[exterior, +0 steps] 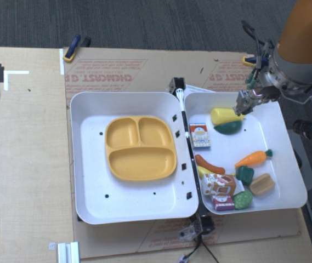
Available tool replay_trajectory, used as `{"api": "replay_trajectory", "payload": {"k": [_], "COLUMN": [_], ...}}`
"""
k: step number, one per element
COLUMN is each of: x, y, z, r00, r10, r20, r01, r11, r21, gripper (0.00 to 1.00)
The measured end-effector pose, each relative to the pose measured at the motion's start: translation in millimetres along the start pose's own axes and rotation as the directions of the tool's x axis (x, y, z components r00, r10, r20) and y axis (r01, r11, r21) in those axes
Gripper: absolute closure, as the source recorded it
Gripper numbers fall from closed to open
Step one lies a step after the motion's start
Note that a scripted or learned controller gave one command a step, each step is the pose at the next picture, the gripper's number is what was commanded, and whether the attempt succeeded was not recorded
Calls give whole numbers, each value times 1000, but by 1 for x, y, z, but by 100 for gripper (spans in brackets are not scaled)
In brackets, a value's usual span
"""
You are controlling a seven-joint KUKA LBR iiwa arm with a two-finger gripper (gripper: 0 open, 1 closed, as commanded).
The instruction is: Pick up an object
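Observation:
My gripper [242, 105] hangs over the back of the right bin [281, 124], its tip right beside a yellow toy [222, 115] that lies on a dark green one [230, 127]. Whether the tip touches the yellow toy is unclear. Further forward in that bin lie a small red and white box [199, 135], a toy sausage [209, 164], a toy carrot [251, 159], a green pepper [245, 173], a bread piece [262, 184], a printed snack pack [220, 186] and a green lump [243, 199].
The left bin [84, 158] holds a yellow divided plate [141, 148]. A black clip [177, 84] sits where the two bins meet at the back. Cardboard [106, 73] lies under both bins. A blue clamp [72, 47] rests at the cardboard's back left corner.

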State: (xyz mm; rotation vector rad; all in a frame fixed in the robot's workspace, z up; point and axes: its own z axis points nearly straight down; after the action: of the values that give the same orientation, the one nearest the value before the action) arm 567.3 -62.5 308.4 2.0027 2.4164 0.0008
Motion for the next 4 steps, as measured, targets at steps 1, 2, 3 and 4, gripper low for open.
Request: {"api": "replay_trajectory", "payload": {"k": [1,2,3,4], "x": [104,104,158,91], "y": [-64,-63,-62,-73], "z": [18,8,116,-11], "r00": [988,989,938,999], "r10": [153,151,347,50], "r20": [-1,0,-1,0], "r01": [-153,-151,-347,-50], "r11": [988,989,938,999], "r21": [3,3,5,1], "gripper": [100,100,100,100]}}
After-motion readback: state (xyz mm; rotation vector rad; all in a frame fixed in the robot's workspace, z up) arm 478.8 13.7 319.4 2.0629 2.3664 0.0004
